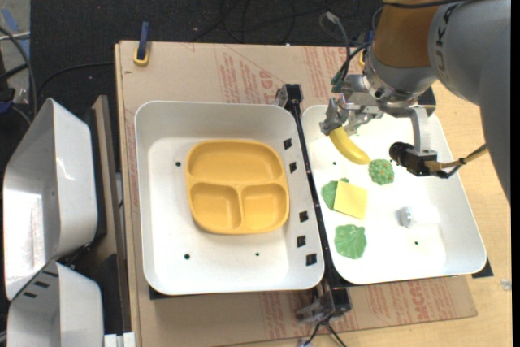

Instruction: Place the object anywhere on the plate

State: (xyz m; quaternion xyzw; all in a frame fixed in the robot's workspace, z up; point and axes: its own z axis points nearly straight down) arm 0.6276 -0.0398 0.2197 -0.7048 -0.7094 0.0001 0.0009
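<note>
Camera view: banana [348,146] lies just below the gripper [341,116].

— Where is the arm [475,28] for you right now?

— I see it coming in from the right of my view, the grey link filling the upper right corner. The orange band [410,16] bulges just above the wrist, with a yellowish cable looped over its top.

— And the wrist?

— Bent downward, toward the bench, with metal fittings and thin wires clustered below the orange part.

— The gripper?

— I find the gripper [341,119] at the lower left end of the wrist, pointing down and a little to the left. I cannot make out from here how it is set.
</note>
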